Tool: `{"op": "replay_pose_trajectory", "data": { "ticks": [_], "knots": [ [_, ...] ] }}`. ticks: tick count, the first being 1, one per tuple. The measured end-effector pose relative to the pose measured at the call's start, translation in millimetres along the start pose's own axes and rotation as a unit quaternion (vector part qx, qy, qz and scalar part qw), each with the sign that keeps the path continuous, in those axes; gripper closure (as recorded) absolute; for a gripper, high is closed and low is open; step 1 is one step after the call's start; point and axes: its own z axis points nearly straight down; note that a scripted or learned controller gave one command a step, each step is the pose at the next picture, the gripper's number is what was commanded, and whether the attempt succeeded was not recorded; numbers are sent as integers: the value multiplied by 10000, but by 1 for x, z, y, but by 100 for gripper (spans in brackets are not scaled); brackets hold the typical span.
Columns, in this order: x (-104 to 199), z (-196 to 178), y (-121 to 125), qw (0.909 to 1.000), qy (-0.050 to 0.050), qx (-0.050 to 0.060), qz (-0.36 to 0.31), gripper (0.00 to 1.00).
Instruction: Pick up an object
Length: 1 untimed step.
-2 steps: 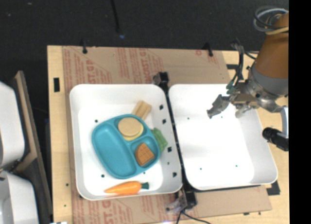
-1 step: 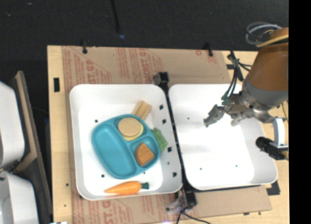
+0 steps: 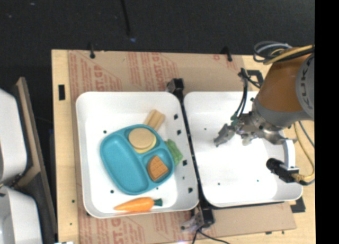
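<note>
Currently the end effector (image 3: 222, 136) hangs over the right bin (image 3: 233, 184); its state I cannot tell. Better to reach left toward the carrot (image 3: 139, 204).

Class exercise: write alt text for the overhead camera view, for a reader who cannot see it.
A grey and orange robot arm reaches from the right over the right-hand white bin, its gripper above the bin floor. The left bin holds a blue sectioned tray carrying a round biscuit and a brown waffle piece, with a toy carrot lying beside the tray.
</note>
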Motion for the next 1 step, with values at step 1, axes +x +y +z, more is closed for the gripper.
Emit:
{"op": "replay_pose_trajectory", "data": {
  "ticks": [1],
  "knots": [
    [-5,44,3,10000,-2,-6,2,0]
  ]
}}
